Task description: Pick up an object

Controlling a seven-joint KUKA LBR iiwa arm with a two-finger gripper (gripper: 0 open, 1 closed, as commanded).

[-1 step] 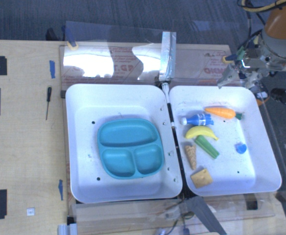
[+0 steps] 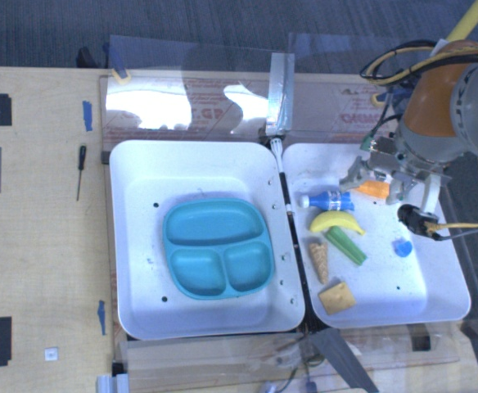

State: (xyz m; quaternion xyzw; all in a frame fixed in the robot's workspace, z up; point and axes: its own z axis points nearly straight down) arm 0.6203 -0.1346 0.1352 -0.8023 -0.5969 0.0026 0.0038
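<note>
Lying under both bins is a pale plywood bench with black corner marks and strips of blue tape, while dark grey carpet is showing beyond its far edge. A clear plastic sheet is glaring along the back of the bins, and its reddish printing is too blurred to read. A small screwdriver is resting on the wood, well left of everything.

The gripper is hanging low over the far part of the right bin; whether its jaws are wide or narrow cannot be told. An orange piece is sitting just below it, seemingly touching. A blue-and-white tube is lying just to its left, label illegible. Nearer the camera from the jaws are lying a banana, a green stick, a waffle cone and a tan block; a small blue piece is sitting to their right. Well left, a teal divided tray is occupying the left bin.
</note>
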